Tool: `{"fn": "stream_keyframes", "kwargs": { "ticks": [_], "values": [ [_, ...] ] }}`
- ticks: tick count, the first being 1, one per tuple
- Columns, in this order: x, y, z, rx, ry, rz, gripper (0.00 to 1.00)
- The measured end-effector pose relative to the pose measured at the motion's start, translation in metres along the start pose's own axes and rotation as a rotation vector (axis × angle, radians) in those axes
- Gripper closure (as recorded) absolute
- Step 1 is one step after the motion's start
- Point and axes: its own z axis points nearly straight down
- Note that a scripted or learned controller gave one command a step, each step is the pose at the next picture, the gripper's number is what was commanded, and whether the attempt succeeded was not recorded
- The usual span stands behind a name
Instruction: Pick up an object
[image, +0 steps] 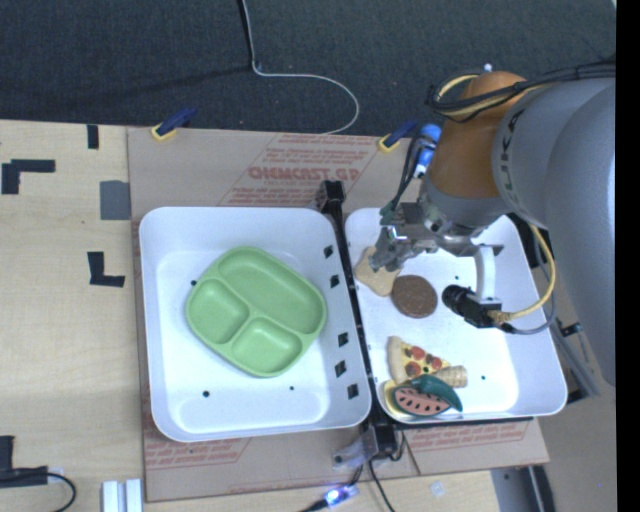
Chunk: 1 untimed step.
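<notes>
The end effector (385, 252) hangs low in the right bin (530, 395), touching a tan bread slice (376, 281) beside a brown cookie (413, 296); its grip I cannot tell. Crowded so close, the flat slice may slip free.

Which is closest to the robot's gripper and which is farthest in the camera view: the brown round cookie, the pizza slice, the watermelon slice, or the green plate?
From the gripper, in the right bin:
1. Brown round cookie, just below it in the same bin.
2. Pizza slice, lower in the right bin.
3. Watermelon slice, at that bin's front edge.
4. Green plate, over in the left bin. Its near rim roughly ties with the pizza slice.
</notes>
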Motion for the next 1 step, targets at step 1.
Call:
{"fn": "stream_keyframes", "kwargs": {
  "ticks": [1],
  "values": [
    [0.0172,-0.0550,-0.1810,-0.002,0.001,0.005,1.00]
  ]
}}
